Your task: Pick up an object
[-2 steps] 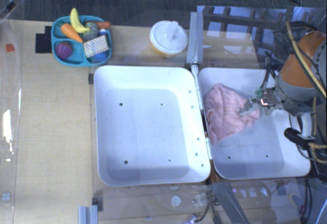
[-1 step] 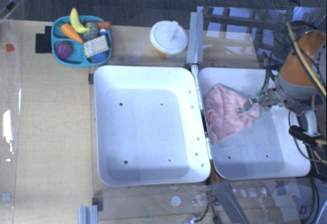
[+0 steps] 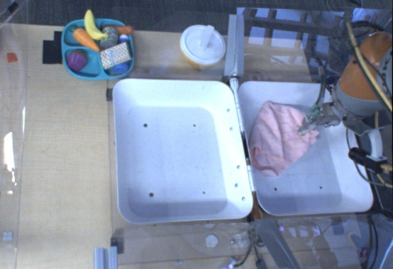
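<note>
At the right of the frame, inside the right-hand white bin (image 3: 350,197), the gripper (image 3: 312,120) sits low against the upper right edge of a crumpled pink cloth (image 3: 279,137), its thin fingers touching the fabric. Whether they are spread or pinched on a fold cannot be told from this angle. The grey arm (image 3: 362,86), with its orange band, reaches in from the right edge, trailing yellow and black cables. The cloth lies bunched in the left half of that bin, close to the wall it shares with the neighbouring bin. The left-hand white bin (image 3: 178,151) fills the centre of the frame. Above it, on the wooden bench (image 3: 55,157), stands a round white lidded container (image 3: 202,45) with a yellow rim. Toward the upper left rests a blue divided tray (image 3: 66,62) carrying toy food, among it a banana (image 3: 93,26) and a carrot (image 3: 85,38).
</note>
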`<action>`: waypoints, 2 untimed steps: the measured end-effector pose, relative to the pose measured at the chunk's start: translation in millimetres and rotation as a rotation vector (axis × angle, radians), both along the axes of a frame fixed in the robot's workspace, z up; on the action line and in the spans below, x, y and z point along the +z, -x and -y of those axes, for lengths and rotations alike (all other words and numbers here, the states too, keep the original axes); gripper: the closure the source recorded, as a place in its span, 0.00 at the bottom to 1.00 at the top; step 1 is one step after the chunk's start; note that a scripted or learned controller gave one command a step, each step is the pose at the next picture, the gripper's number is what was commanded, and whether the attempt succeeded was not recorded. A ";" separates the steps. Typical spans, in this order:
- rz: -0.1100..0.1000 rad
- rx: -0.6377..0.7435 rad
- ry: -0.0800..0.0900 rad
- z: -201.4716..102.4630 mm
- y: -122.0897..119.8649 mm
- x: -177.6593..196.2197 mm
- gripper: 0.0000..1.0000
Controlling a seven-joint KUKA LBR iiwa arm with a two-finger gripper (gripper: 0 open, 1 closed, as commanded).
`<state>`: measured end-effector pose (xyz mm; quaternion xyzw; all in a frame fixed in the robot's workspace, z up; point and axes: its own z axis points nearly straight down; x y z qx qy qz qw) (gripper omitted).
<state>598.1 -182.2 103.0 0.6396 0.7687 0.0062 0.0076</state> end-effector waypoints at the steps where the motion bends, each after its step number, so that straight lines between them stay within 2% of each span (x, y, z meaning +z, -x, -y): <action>1: -0.016 0.197 0.004 23.2 -16.6 88.9 1.00; 2: -0.015 0.227 0.003 -32.6 -67.0 103.9 1.00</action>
